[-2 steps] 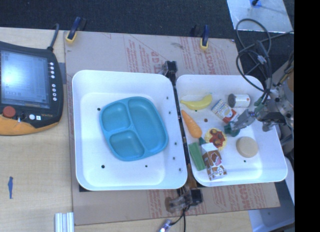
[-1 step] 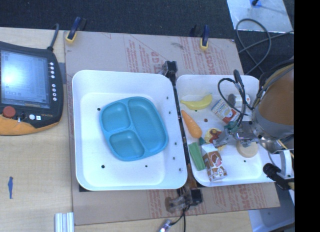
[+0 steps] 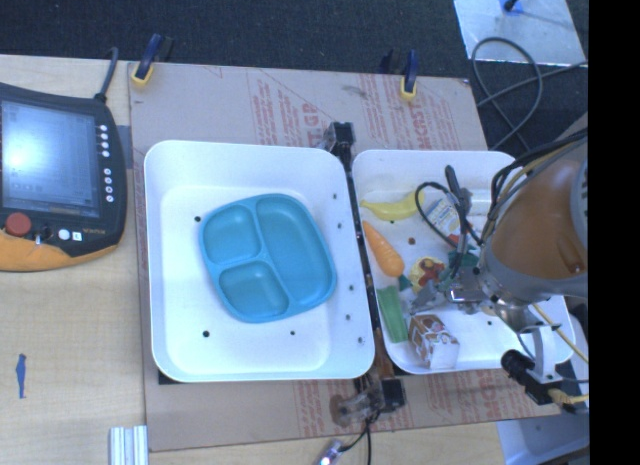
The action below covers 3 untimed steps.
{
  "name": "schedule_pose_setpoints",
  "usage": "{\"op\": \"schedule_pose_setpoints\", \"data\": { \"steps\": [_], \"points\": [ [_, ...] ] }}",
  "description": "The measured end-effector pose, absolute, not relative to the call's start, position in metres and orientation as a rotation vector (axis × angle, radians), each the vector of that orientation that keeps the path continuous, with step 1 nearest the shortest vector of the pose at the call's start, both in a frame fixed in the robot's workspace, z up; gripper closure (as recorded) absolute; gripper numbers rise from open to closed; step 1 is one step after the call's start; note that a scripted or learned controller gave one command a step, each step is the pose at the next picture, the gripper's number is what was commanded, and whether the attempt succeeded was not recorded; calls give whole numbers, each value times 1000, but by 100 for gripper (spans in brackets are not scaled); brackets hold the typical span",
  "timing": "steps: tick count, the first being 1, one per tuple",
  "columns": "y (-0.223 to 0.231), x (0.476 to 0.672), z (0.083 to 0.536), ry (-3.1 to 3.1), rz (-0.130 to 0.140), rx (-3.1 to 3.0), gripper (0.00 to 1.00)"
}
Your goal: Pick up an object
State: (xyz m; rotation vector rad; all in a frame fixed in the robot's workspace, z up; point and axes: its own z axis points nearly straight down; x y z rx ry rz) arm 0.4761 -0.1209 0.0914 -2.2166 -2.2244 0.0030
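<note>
The right bin holds several small objects: a yellow banana, an orange carrot, a green block, a brown and white carton and a small red and yellow item. My gripper hangs low over the middle of this bin, just right of the red and yellow item and above the carton. The arm's orange band and grey wrist cover the bin's right half. The left bin holds a blue divided plate.
A teach pendant lies on the bench at the far left. Clamps hold the cardboard sheet at the back edge. Black cables loop over the right bin near the arm.
</note>
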Motion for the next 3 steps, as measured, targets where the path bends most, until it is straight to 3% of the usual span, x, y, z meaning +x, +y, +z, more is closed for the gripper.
{"op": "schedule_pose_setpoints", "data": {
  "steps": [1,2,3],
  "points": [
    [-96,547,92,-2227,4,-2213,0],
    [-97,549,104,-2231,3,-2213,100],
    [-97,549,104,-2232,4,-2213,0]
  ]
}}
